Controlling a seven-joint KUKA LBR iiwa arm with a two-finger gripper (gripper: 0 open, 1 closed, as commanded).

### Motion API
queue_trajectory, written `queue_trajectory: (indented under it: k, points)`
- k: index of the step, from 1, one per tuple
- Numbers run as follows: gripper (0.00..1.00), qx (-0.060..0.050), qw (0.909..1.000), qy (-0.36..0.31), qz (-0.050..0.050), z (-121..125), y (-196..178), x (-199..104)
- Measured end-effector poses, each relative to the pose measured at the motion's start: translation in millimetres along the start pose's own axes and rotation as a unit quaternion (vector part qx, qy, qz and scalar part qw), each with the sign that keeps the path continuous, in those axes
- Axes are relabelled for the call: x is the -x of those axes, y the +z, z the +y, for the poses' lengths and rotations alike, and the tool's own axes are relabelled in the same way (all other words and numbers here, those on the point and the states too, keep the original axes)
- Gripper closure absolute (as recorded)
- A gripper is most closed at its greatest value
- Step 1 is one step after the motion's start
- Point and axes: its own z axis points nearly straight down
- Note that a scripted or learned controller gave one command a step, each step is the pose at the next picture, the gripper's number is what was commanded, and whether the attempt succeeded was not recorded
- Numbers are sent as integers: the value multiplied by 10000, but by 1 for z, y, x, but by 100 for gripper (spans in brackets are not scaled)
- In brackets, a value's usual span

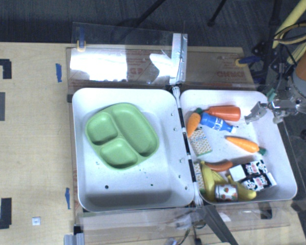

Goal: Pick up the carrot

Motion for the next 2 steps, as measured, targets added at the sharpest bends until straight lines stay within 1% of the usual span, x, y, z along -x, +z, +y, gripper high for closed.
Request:
queue_trajectory:
  k: [1, 2]
  points:
    - [0, -15, 10000, -83, 30, -35, 86, 3]
    - [0, 13, 10000, 84, 29, 0, 105, -6]
